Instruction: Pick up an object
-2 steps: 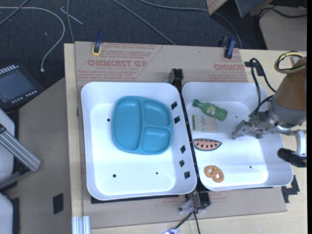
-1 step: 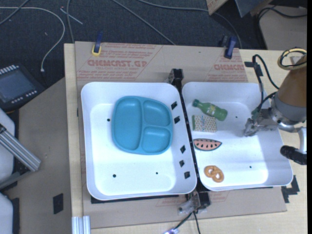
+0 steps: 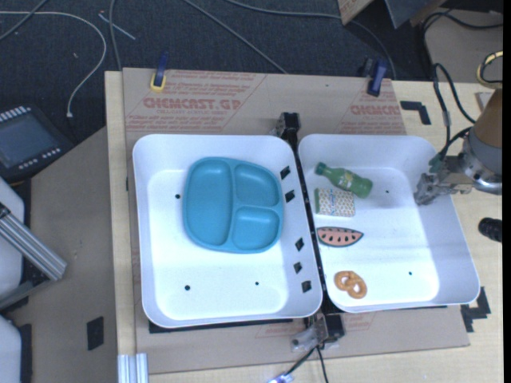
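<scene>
Objects for picking lie in the right white bin (image 3: 447,246), all along its left side, close to the divider where the two bins meet. Taking that divider as the landmark: a green bottle (image 3: 345,179) lies on its side nearest the far end, just right of the divider. Below it, toward the camera, sits a small patterned packet (image 3: 334,203); any print on it is too small to read. Next comes a watermelon slice (image 3: 339,236), red with a green rind, lying flat. Nearest the camera is a small brown pretzel (image 3: 350,284).

Left of the divider, the left white bin (image 3: 160,238) holds a blue plate (image 3: 233,204) with three compartments.

The tool (image 3: 432,187) is at the right rim of the right bin, well apart from the divider and from all four objects. Whether its fingers are spread or pressed together cannot be told, and nothing shows between them.

The bench (image 3: 239,102) is covered with brown cardboard printed in red. Left of the divider the writing reads roughly "CHEMCAST GP"; the same print repeats to the right, partly hidden.
</scene>
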`<state>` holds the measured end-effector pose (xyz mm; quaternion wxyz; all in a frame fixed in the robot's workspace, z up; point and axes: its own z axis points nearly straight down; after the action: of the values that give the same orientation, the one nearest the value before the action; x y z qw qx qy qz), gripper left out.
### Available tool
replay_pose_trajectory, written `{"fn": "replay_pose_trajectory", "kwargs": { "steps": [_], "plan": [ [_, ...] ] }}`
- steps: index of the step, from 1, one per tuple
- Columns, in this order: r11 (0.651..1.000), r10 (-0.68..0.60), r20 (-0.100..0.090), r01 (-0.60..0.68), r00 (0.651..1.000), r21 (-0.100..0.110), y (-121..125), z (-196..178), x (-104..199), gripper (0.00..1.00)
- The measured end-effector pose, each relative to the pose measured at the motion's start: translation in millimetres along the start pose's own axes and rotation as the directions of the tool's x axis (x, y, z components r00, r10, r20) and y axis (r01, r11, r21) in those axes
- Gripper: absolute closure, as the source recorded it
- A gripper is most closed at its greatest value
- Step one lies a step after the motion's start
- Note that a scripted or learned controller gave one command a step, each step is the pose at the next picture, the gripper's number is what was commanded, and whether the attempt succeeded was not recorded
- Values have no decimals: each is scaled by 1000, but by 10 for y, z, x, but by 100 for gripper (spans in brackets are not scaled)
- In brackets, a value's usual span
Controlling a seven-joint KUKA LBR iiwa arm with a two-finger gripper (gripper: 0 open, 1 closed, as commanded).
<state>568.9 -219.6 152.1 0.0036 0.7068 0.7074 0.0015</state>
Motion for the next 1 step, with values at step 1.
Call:
{"fn": "replay_pose_trajectory", "kwargs": {
  "steps": [1],
  "plan": [
    [1000, -1, 0, 1, 1000, -2, 42, -653, 10, 100]
  ]
}}
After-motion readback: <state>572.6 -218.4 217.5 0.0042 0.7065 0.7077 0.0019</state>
